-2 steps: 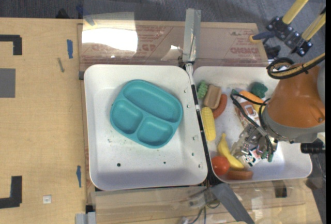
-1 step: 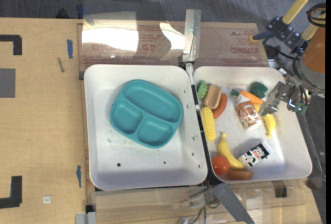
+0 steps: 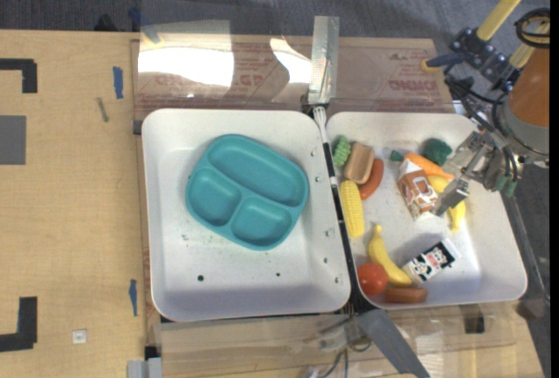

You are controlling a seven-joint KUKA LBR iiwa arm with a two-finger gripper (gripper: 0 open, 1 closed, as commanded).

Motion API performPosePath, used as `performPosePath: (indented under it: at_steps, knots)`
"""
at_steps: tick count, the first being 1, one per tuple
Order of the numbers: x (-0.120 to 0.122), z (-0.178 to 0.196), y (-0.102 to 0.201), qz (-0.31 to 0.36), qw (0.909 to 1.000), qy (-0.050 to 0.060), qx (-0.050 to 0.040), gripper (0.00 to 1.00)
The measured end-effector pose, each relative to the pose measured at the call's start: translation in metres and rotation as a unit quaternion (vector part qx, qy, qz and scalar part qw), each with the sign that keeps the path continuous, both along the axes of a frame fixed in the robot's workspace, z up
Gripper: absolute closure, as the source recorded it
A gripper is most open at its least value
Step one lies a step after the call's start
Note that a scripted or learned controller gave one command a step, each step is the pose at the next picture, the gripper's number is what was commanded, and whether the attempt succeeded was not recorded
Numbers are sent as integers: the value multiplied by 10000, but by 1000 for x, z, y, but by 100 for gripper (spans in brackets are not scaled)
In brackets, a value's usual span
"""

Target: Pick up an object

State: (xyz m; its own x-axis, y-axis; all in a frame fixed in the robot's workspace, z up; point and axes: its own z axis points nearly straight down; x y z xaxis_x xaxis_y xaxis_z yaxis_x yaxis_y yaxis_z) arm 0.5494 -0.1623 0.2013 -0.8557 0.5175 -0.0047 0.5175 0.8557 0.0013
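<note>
We're looking down on two white bins, and the arm (image 3: 533, 97) comes in from 3 o'clock over the right bin (image 3: 507, 263). The gripper (image 3: 461, 184) hangs low at about 2 o'clock in that bin. Its fingers look spread fairly wide, with nothing clamped between them that we can make out, so we'd call this the approach step: the pick hasn't happened yet.

The closest candidate is the small juice carton (image 3: 417, 191), which lies tilted just to the 9 o'clock side of the gripper. It's white and orange-brown with printed sides and looks boxy and rigid, so flat faces for the fingers to close on. An orange carrot piece (image 3: 425, 165) lies touching its upper edge, with a green bit (image 3: 435, 147) just past that at 12 o'clock, so it's crowded there.

Our guess for the next move: shift toward 9 o'clock, drop so the fingers straddle the carton, then close. The risk is nudging the carrot or pinching a corner and having it slip.

Other stuff in the right bin: corn cob (image 3: 351, 206) along the 9 o'clock wall, a hot dog (image 3: 360, 163) above it, a banana (image 3: 384, 256) and a tomato (image 3: 373, 278) at 7 o'clock, and a black-and-white box (image 3: 431, 261) near 5 o'clock. The left bin (image 3: 166, 280) holds a teal divided plate (image 3: 248, 191).
</note>
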Motion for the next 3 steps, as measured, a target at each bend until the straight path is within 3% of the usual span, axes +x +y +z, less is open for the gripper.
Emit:
performPosePath:
  at_steps: [1, 2, 3]
  knots:
    - [41, -78, 5, 741, 9971, -140, -57, 0]
    - [52, -91, 14, 189, 9995, -226, -74, 0]
    - [8, -113, -25, -1141, 9935, -33, -5, 0]
